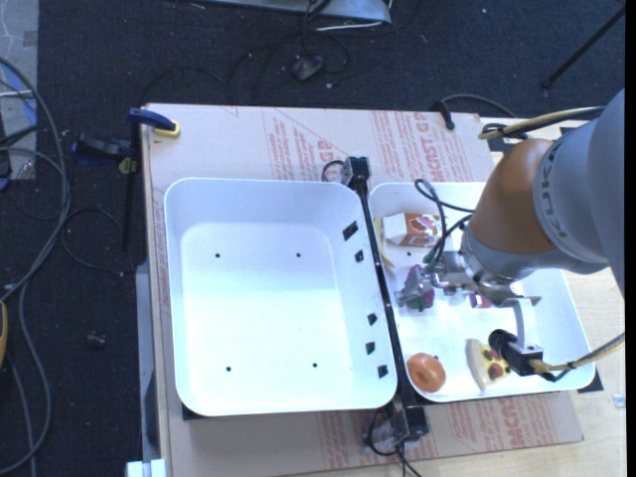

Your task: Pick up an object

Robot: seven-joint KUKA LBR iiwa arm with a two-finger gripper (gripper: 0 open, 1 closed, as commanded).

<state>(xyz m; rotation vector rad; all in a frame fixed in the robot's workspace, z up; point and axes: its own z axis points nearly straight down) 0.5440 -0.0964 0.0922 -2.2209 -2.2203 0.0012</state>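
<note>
My gripper (429, 278) reaches down into the right bin (571, 311), near its left wall. Directly under and beside it lies a small purple and green object (414, 294); I cannot tell whether the two touch. A white and red packet (411, 229) rests at the bin's far left corner. An orange round item (426, 371) sits at the near left corner. To its right lies a yellow and red toy food piece (486, 365). The arm's orange band (512, 202) and grey body hide the bin's far right part.
The left bin (189, 266) lies beside the right one, with a black divider strip (378, 286) between them. Cables and a black fitting (509, 348) hang from the wrist over the right bin. The cardboard bench top (298, 132) surrounds both bins.
</note>
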